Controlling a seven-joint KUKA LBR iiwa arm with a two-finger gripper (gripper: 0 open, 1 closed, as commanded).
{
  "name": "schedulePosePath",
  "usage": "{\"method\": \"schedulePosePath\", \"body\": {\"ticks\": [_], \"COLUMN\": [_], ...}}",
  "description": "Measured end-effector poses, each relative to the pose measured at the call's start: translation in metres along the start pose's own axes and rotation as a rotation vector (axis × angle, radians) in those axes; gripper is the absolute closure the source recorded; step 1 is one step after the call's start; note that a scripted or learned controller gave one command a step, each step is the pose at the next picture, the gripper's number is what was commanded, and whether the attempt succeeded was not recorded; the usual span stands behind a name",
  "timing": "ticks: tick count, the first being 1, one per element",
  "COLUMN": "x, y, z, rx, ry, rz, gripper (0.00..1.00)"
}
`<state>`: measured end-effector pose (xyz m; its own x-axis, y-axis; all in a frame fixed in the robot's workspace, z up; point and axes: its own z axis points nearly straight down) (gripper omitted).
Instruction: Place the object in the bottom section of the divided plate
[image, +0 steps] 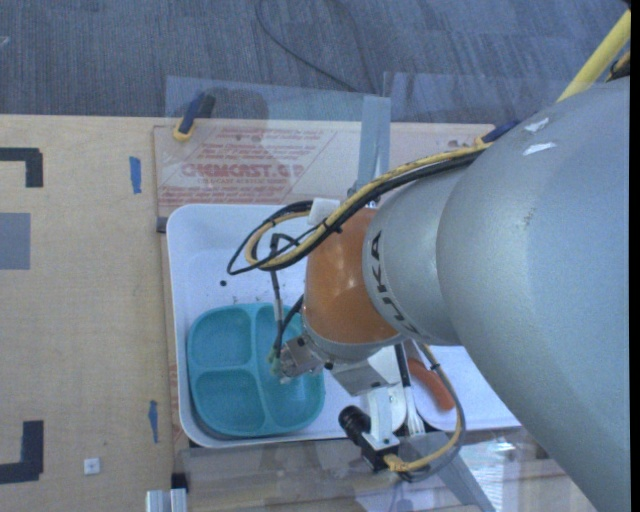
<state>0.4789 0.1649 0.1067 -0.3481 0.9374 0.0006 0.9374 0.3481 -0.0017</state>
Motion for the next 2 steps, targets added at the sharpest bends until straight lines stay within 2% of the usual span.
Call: {"method": "schedulePosePath", "body": {"ticks": [1, 2], "x": [-0.078, -0.15], "y": [-0.028, -0.045], "z": [-0.077, -0.078], "rx": [-0.002, -0.003], "ry": [-0.001, -0.002], "rz": [0.04, 0.025], "gripper": [1.0, 1.0]}}
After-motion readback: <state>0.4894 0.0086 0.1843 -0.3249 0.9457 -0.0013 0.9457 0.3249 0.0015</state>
